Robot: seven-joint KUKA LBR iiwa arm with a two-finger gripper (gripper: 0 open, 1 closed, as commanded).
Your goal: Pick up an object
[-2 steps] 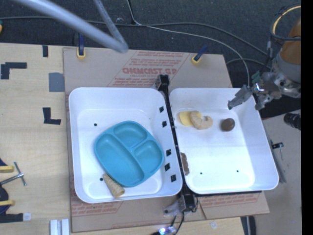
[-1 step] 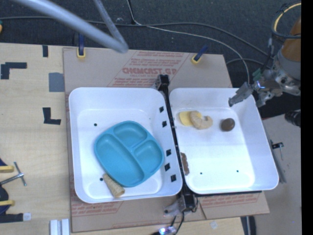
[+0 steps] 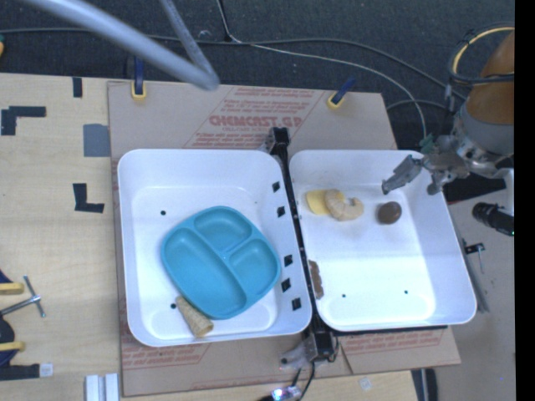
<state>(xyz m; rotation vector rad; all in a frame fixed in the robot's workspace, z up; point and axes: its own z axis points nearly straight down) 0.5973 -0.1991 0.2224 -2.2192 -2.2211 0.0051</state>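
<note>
The right bin (image 3: 435,299) holds a flat yellow piece (image 3: 315,201) touching a pale beige lump (image 3: 344,206), and a small brown round object (image 3: 389,214) a little to their right. A small brown scrap (image 3: 315,276) lies against the bin's left wall. My gripper (image 3: 415,183) hangs over the bin's upper right corner, just above and right of the brown round object. Its fingers (image 3: 399,177) are spread open with nothing between them. The orange band (image 3: 493,78) of the arm shows above it at the right edge.
The left bin (image 3: 138,190) carries a blue divided plate (image 3: 221,260) and a tan cork-like cylinder (image 3: 194,316) at its lower edge. A black divider (image 3: 288,224) with clips runs between the bins. Cables (image 3: 376,69) cross behind the bins, and a grey bar (image 3: 109,23) slants across the upper left.
</note>
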